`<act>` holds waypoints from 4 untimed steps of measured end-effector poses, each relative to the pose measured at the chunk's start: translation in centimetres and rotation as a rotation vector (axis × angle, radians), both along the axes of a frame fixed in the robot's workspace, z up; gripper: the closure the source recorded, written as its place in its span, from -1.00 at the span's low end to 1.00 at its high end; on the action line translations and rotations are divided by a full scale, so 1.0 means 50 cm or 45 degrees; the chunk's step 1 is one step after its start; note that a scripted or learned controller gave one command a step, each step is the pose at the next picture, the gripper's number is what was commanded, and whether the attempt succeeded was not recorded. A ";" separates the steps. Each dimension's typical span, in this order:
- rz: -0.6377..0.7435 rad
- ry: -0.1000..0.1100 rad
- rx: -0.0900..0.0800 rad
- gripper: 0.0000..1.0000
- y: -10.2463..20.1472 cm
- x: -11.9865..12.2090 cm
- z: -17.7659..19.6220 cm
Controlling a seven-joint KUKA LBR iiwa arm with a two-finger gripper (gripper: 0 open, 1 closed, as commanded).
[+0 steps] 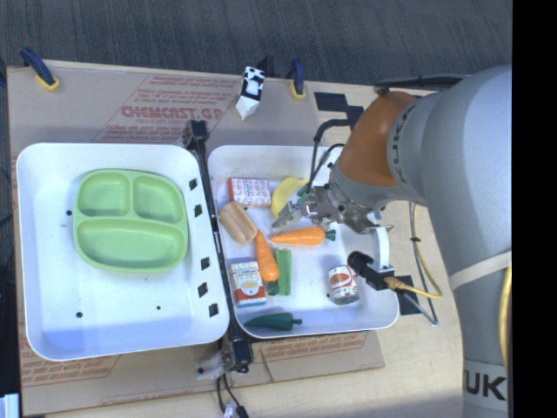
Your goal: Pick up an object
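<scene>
Two shallow white bins sit side by side on the desk (78, 103); the left bin (43, 303) fills the left half of the frame and carries a green divided plate (130, 218) in its upper part; the right bin (383, 316) lies at centre right and bears a scatter of toy food. The grey arm (452, 164) with its orange band (372, 142) reaches in from the right edge; the tool (294, 218) hangs low over the middle of the right bin, beside the yellow piece (285, 192) and just above an orange carrot (300, 237) lying crosswise; whether it is clenched or released, I cannot tell, and nothing is plainly seen between its tips. A second carrot (265, 258) lies just beside a green stick (284, 271); a sausage (237, 222) lies to the left of them; a red-and-white box (249, 191) sits in the upper left of that bin, a small carton (248, 283) lower left, a dark green vegetable (272, 322) at the bottom rim, a small can (343, 285) at lower right.
</scene>
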State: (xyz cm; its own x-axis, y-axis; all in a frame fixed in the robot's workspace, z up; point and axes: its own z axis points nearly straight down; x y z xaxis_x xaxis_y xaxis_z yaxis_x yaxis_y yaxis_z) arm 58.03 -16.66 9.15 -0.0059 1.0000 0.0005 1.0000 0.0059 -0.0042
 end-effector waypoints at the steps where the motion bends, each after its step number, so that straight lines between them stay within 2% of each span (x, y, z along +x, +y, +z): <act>1: 0.006 0.001 -0.002 1.00 0.000 0.001 0.021; 2: 0.007 0.002 -0.003 -1.00 0.000 0.001 0.021; 3: 0.011 0.002 -0.004 1.00 0.000 0.002 0.042; 4: 0.013 0.002 -0.005 -1.00 0.000 0.002 0.041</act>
State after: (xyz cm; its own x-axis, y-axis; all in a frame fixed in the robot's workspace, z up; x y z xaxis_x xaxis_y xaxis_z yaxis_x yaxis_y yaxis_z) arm 58.15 -16.66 11.22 -0.0160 0.9999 -0.0033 0.9999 0.0159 -0.0060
